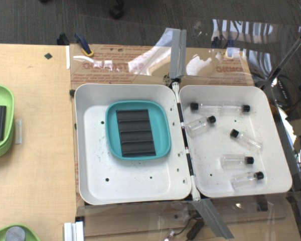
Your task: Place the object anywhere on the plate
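While five clear plastic vials with black caps (221, 107) lie scattered in the right shallow white bin (271, 134), the square teal plate with a dark ridged insert (138, 130) sits in the left white bin (90, 149), well apart from them; red print on the cardboard (98, 64) behind is unreadable.

One fixed camera looks down aslant on both white bins (85, 149)
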Available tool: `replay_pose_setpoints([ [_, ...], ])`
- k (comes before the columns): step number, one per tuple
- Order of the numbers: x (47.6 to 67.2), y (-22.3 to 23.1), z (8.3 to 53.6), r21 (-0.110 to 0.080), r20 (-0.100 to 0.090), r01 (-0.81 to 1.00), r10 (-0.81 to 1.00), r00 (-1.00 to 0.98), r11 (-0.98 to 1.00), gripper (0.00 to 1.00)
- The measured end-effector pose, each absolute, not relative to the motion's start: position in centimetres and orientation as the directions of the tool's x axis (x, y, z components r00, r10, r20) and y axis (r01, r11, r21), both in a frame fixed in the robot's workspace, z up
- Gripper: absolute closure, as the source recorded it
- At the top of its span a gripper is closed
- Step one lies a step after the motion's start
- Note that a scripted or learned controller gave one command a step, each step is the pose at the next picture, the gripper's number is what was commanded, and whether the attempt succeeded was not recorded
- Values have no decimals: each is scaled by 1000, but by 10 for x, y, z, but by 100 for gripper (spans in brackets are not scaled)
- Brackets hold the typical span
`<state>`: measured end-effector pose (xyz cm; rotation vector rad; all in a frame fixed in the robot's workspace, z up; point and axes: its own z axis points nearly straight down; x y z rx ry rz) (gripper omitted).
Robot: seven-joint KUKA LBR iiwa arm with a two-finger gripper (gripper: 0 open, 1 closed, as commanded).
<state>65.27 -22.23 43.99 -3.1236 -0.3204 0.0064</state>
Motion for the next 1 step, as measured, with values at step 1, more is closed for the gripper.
replay_pose_setpoints([
  [1,653,-222,440,-2,-2,201,201,980,-980,0],
])
